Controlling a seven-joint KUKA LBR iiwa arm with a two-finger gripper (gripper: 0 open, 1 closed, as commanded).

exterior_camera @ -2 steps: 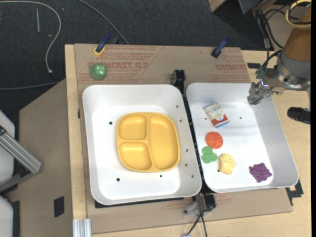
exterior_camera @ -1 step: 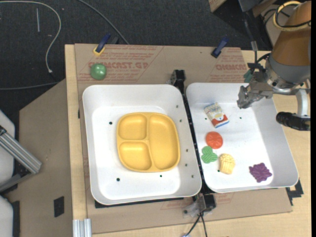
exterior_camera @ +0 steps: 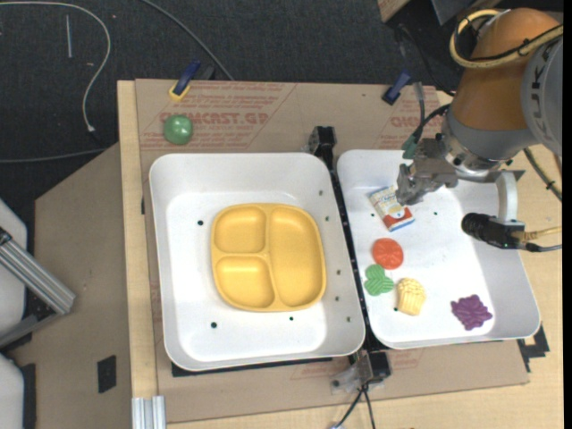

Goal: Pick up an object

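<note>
My gripper (exterior_camera: 408,191) hangs over the upper left part of the right bin (exterior_camera: 500,320), right at a small white, blue and red carton (exterior_camera: 391,211) that lies under and just left of it. Below the carton sit a red round piece (exterior_camera: 388,254), a green leafy piece (exterior_camera: 378,281) and a yellow corn piece (exterior_camera: 410,295). A purple grape bunch (exterior_camera: 471,310) lies near the bin's lower right corner. The gripper body hides the fingertips.
The left bin (exterior_camera: 179,195) holds a yellow divided plate (exterior_camera: 268,256). A green ball (exterior_camera: 179,130) rests on the cardboard beyond the left bin. Blue clamps (exterior_camera: 185,80) hold the board's far edge. A black cable fitting (exterior_camera: 487,229) juts over the right bin.
</note>
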